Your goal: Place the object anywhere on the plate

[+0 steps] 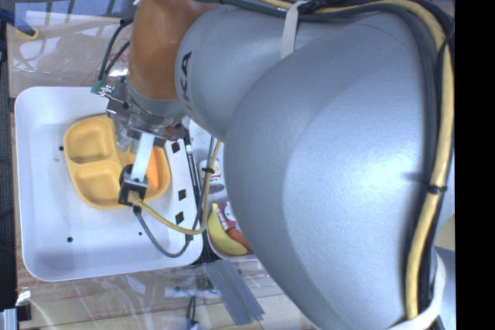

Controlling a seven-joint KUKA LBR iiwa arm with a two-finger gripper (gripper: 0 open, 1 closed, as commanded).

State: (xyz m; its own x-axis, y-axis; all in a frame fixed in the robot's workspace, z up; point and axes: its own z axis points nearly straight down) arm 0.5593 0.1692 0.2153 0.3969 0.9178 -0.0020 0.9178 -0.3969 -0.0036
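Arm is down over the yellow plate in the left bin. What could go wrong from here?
1. The gripper hangs close over the yellow plate on its right side; any sideways move may shove the plate.
2. An orange piece lies at that rim, partly hidden; it may slide off into the white bin.

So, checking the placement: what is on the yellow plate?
An orange object sits on the plate nearest the arm, partly covered by the end effector. Its other compartments look bare; beneath the arm is hidden.
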